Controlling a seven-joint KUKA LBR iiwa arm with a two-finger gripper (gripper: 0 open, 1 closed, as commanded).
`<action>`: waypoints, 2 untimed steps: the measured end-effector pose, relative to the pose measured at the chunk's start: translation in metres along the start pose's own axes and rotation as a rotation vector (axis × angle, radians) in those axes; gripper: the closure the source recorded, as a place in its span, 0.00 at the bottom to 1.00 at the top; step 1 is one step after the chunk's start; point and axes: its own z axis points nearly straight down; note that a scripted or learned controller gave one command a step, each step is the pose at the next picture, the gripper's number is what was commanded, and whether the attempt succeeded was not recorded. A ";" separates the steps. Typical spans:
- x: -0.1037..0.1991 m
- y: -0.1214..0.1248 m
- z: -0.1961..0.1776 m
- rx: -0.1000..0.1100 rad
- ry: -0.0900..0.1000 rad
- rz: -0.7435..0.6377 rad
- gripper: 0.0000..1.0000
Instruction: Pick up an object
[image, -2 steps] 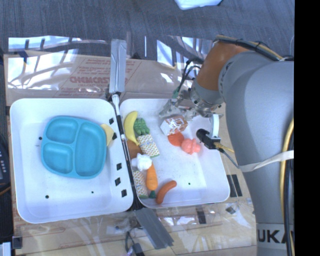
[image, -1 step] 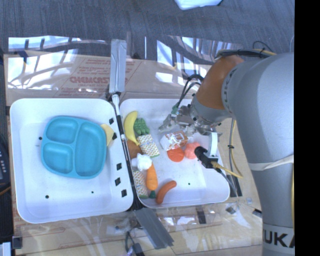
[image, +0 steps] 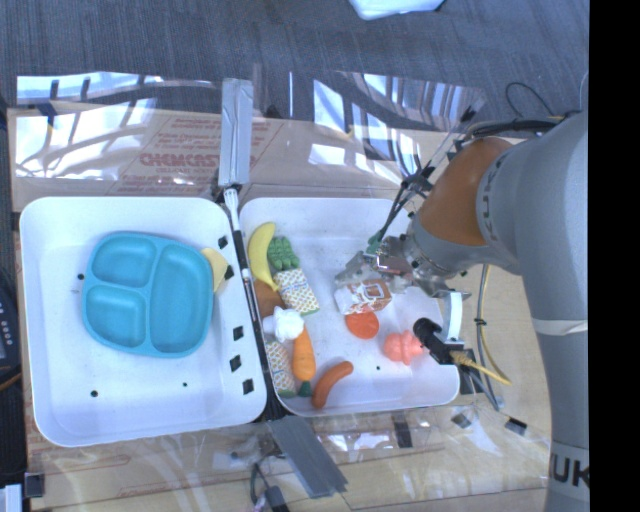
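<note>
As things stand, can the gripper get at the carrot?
Probably yes. The carrot lies uncovered in the right bin, its top side free. The gripper is over the same bin. A white piece and a hot dog crowd it, so a clean grasp is uncertain.

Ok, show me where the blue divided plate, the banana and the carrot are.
blue divided plate (image: 150, 293), camera view, on the ridge between its compartments, left bin.
banana (image: 260, 252), camera view, on the middle of its yellow curve, right bin's left side.
carrot (image: 304, 357), camera view, on its orange body.
</note>
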 end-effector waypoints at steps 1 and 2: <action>0.001 0.001 0.002 0.003 -0.005 -0.094 0.00; 0.000 -0.021 0.000 -0.005 -0.007 -0.001 0.00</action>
